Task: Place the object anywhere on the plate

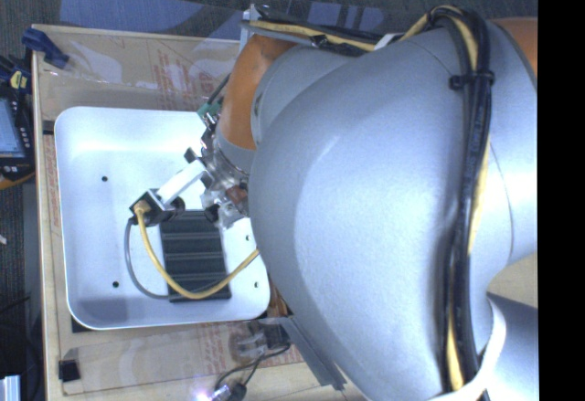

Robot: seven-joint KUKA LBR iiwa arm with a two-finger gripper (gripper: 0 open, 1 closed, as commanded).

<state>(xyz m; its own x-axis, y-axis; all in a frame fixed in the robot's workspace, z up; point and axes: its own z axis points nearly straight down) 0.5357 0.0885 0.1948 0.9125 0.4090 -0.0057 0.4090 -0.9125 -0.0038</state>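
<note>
My gripper (194,255) hangs low over the left white bin (87,153), near that bin's front right part. From above I see its black ribbed body, a white bracket (179,185) at its top and a yellow cable (151,262) looping around it. The grey arm (384,207) with its orange band (239,107) covers the right half of the view and whatever lies under it.
The left bin's bare white floor stretches to the left and back of the gripper. The wooden bench edge (137,61) runs behind the bin. A black device (14,130) sits at the far left, off the bench.
</note>
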